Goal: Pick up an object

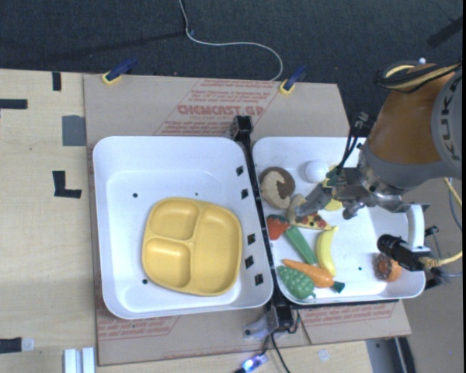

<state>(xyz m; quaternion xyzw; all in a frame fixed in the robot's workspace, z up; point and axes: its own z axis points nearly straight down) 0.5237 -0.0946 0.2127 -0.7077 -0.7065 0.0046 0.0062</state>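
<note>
Red printing runs across the cardboard sheet point(217, 107) under the bins; its largest line seems to read "CHEMCAST GP", upside down, the smaller lines too blurred to read. Dark letters "UK" show on the arm point(447, 127).

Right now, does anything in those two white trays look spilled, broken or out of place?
Nothing looks spilled or broken. The yellow divided plate sits flat in the left bin. The toy foods, like the banana and carrot, lie jumbled in the right bin.
</note>
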